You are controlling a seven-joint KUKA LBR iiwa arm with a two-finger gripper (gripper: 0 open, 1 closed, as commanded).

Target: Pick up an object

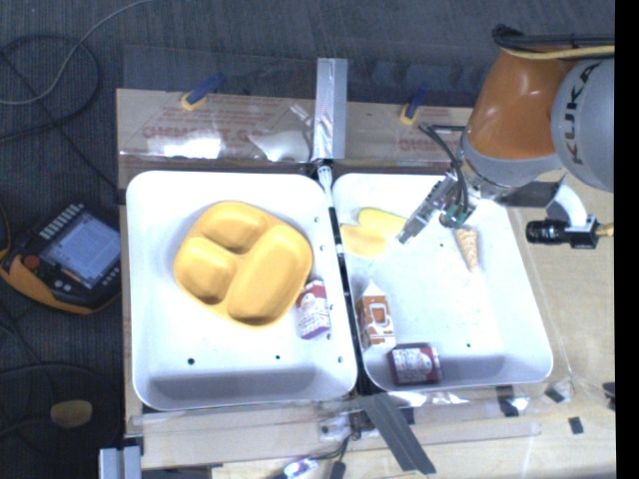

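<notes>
We see the gripper over the right bin, at about twelve o'clock there; we cannot tell its jaw state. A yellow piece lies just at its nine o'clock, a cone at three. A big yellow cushion fills the left bin.

Bright, even overhead light washes out the two white bins, hiding surface detail. Glare streaks the clear plastic sheet behind them. Shadows are soft and short. Focus is slightly soft throughout; the surrounding floor is dim.
</notes>
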